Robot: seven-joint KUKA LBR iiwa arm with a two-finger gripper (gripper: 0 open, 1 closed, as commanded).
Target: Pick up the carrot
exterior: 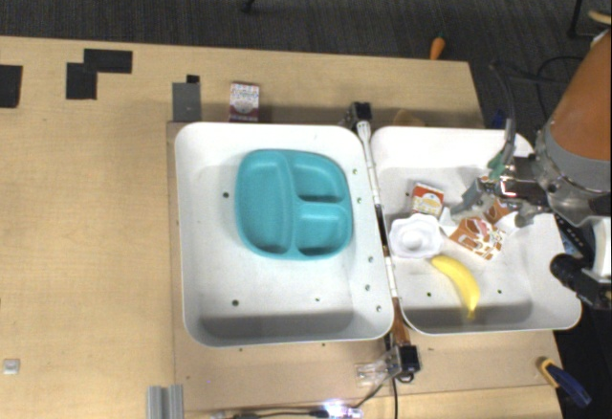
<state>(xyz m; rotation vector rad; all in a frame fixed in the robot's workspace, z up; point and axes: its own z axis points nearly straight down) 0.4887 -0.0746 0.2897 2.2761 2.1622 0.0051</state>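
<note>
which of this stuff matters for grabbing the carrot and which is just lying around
For the job:
- claw, over the right bin
- small orange piece just below the claw, possibly the carrot, too hidden to be sure

Just lying about:
- banana
- white cup
- small carton
- printed packet
- teal tray in the left bin

- arm [583, 111] is grey with a chunky orange band above the wrist
- gripper [492, 189] end is darker metal, small red and green bits on it
- black cables trailing nearby
</note>
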